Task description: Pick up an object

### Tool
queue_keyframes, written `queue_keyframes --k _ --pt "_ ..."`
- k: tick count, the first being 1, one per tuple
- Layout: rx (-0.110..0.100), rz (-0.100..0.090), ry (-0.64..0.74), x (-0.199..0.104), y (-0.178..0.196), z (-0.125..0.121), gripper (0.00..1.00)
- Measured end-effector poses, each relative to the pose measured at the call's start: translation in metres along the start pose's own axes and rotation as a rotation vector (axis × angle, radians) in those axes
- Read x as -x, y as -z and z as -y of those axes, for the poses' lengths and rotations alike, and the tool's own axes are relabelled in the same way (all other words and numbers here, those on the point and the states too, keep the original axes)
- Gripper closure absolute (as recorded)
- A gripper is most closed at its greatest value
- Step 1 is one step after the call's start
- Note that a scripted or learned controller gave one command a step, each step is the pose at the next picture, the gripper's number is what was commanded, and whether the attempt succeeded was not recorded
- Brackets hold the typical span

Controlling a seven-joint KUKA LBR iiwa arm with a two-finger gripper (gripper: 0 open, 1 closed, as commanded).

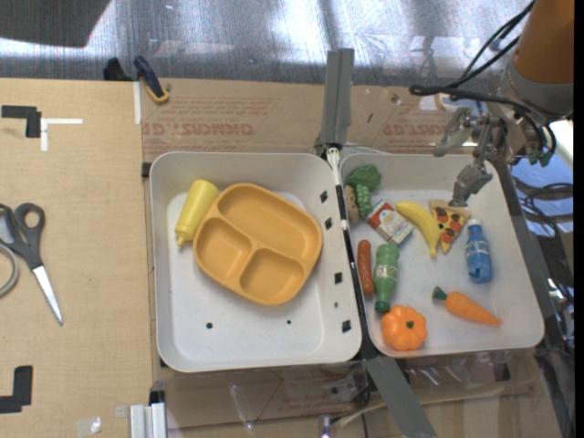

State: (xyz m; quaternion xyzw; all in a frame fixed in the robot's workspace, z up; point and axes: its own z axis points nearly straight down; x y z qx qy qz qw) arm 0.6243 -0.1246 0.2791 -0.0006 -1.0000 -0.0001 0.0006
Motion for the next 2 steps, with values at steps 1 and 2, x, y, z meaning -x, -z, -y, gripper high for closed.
queue_keyframes --k 1,2 --pt "0.000 0.000 -0.065 -0.021 -0.163 0.021 0.00" --pt "0.003 0.002 0.454 -0.008 -0.189 0.086 0.00"
